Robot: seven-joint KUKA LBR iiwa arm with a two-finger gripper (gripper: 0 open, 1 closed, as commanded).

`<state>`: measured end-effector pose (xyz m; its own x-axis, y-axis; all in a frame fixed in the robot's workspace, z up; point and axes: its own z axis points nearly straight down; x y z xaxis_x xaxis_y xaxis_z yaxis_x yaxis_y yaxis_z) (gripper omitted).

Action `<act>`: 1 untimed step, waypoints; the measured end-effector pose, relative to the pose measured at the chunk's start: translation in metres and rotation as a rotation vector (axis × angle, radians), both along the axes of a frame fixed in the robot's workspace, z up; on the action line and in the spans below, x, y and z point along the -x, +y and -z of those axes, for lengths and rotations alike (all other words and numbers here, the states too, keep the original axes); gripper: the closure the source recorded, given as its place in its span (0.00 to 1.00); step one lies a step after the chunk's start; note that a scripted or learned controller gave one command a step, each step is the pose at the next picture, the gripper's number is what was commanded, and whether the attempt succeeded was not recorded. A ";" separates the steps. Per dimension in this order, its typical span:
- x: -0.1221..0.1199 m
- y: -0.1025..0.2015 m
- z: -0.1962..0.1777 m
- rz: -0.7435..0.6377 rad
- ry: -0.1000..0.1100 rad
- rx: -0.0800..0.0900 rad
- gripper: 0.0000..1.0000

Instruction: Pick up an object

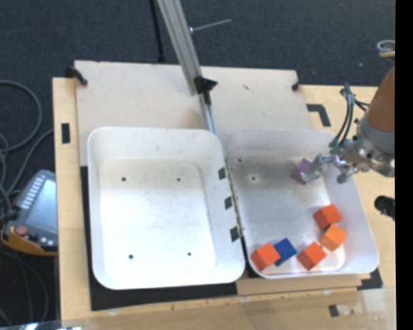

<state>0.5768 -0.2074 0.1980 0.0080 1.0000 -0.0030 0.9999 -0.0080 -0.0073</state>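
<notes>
In the right bin (pixel 261 150), a small purple block (pixel 302 171) lies near the middle right. My gripper (pixel 332 170) hangs just to its right, over the bin's right side. The fingers (pixel 321 162) stand apart, and the gripper is open. The purple block sits against the outer side of the left finger, not between the two. Several orange cubes lie toward the bin's front right: one (pixel 327 216), one (pixel 334 237), one (pixel 312 255) and one (pixel 265 256). A blue cube (pixel 285 250) rests next to the front-left orange cube.
The left bin (pixel 96 184) stands beside the right one, their rims meeting at the centre. A slanted metal rail (pixel 182 40) rises from behind the bins. Cables and a handheld pendant (pixel 34 212) lie off the bench's left edge.
</notes>
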 end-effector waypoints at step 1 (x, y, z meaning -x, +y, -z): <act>-0.025 -0.006 0.026 -0.009 -0.008 0.000 0.00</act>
